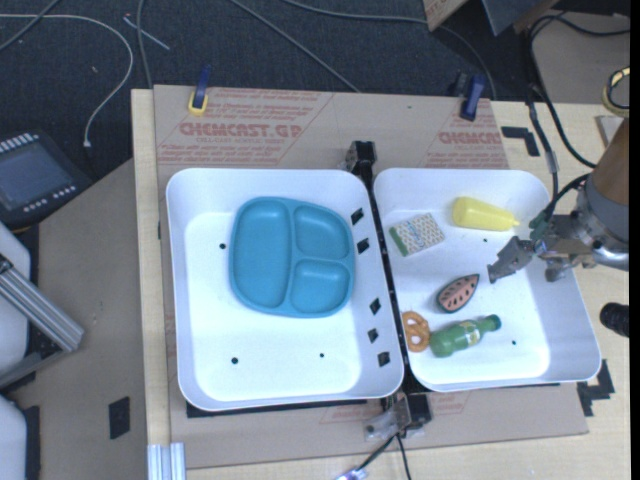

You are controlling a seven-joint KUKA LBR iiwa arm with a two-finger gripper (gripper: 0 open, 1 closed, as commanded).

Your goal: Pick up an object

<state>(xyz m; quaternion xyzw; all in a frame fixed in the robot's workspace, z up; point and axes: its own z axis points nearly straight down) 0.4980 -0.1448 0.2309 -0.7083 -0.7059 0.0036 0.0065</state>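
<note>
Reaching from the right, arm (608,203) hangs tool (525,255) over right bin (530,363).

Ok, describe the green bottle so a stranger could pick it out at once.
Look in the right-hand white bin, along its near edge. The green bottle lies on its side there, beside an orange pretzel. It is the one green thing in that bin, below the oval seed-speckled slice.
</note>
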